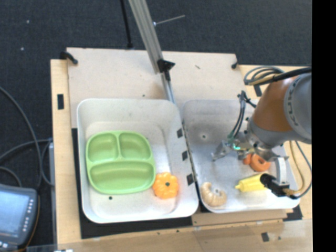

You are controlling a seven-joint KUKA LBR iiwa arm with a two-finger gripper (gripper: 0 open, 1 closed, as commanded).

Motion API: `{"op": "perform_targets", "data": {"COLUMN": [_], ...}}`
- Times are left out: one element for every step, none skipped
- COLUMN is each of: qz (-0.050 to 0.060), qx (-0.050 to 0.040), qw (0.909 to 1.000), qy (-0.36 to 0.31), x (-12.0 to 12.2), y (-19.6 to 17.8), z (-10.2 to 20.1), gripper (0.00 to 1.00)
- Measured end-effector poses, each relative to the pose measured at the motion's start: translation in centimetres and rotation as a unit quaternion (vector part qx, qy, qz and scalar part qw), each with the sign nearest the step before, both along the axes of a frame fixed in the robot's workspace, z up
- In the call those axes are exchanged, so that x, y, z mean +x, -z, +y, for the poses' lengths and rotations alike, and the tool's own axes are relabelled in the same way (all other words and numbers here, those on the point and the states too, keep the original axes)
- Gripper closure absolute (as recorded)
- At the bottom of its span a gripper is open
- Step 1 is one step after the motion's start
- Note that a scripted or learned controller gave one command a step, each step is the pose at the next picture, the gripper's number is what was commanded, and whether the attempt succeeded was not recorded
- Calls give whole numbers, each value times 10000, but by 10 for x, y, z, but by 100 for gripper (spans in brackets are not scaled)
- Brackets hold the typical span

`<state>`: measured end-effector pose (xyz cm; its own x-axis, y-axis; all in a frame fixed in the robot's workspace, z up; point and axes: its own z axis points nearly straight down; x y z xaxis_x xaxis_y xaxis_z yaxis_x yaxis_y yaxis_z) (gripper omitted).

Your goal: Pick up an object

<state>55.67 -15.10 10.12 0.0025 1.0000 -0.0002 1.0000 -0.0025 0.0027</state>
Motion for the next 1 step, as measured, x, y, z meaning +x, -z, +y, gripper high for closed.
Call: {"op": "perform_targets", "data": {"qz": [-2], "qx": [-2], "qw": [10000], "qy": [13], "x": [0], "y": [0], "z": [0], "gripper": [0]}}
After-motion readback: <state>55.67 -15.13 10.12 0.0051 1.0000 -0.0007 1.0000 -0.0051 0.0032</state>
